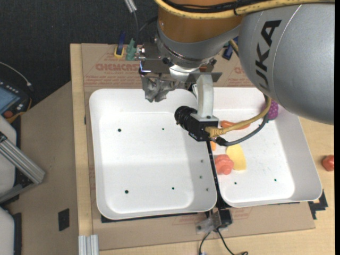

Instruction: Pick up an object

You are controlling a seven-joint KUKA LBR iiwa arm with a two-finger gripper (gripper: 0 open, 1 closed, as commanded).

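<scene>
The gripper [157,91] hung over the left bin [106,142] at 12 o'clock; its grasp state could not be determined. Candidate objects, a red piece [223,165] touching a yellow block [237,157], lay in the right bin [287,190]. Approach should have been vertical, centred on one piece.

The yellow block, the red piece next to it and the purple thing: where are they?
yellow block [237,159], camera view, its top face.
red piece [223,165], camera view, its middle.
purple thing [273,110], camera view, its visible edge beside the arm.

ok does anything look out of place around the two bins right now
Yes: a small red-orange object sits on the bench outside the right bin, past its right rim. The other items, a yellow piece and a red piece, lie inside that bin.
</scene>
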